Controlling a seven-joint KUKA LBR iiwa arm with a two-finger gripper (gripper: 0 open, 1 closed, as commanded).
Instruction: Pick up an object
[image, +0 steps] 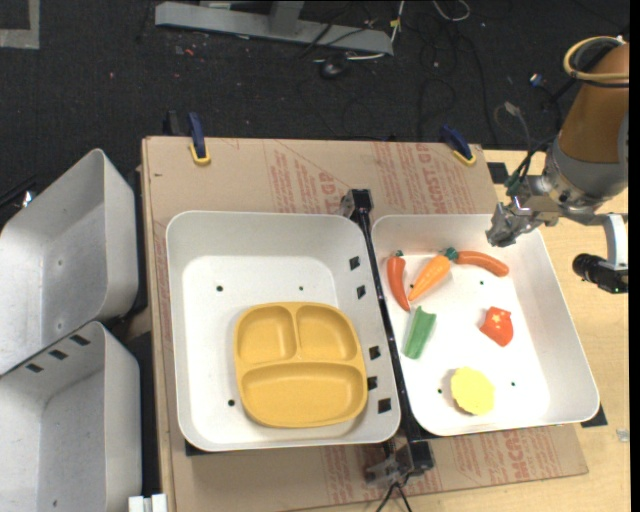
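Camera view: orange carrot (430, 276), green-topped, lies tilted in right bin (560, 330).

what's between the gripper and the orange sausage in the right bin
Nothing visible. The gripper hangs over the right bin's far edge, and the sausage lies just below it in open view, its left end meeting the carrot.
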